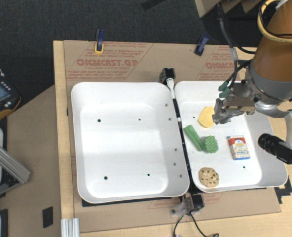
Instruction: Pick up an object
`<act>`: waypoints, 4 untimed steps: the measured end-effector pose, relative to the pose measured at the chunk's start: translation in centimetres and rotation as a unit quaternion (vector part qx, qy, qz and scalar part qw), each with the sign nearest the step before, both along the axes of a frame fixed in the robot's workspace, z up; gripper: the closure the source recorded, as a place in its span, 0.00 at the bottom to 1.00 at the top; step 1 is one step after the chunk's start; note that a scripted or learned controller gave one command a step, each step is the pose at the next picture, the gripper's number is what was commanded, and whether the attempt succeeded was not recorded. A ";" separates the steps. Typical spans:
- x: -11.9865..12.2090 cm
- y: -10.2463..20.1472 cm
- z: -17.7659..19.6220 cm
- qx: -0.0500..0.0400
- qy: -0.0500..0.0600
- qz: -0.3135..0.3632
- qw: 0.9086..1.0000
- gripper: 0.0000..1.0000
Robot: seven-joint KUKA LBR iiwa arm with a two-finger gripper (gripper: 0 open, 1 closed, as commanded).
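Two white bins side by side on the bench (62, 132): left bin (82, 132) at frame centre-left, right bin (269, 167) at centre-right. In the right bin: a yellow piece (205, 118) near its upper middle, a green brush (201, 140) just below that, a cookie (208, 177) near the lower edge, a small box (238, 147) to the right of the brush. Arm (276, 48) reaching in from upper right. Pincer (221, 116) low over the right bin, right beside the yellow piece at its right edge; cannot tell whether spread or pressed together, nor whether touching the piece.
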State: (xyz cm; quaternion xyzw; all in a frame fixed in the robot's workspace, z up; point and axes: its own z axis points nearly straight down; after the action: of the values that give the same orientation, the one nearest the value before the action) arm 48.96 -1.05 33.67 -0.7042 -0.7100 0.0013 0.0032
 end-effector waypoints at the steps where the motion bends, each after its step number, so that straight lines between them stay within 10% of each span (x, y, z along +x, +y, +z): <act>1: -1.0 5.6 6.6 0.000 -0.007 0.000 1.000 1.00; 4: -0.8 5.3 9.3 -0.002 -0.008 -0.003 1.000 1.00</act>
State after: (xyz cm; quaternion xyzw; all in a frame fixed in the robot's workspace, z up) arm 48.17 4.25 42.98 -0.7060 -0.7082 -0.0030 -0.0041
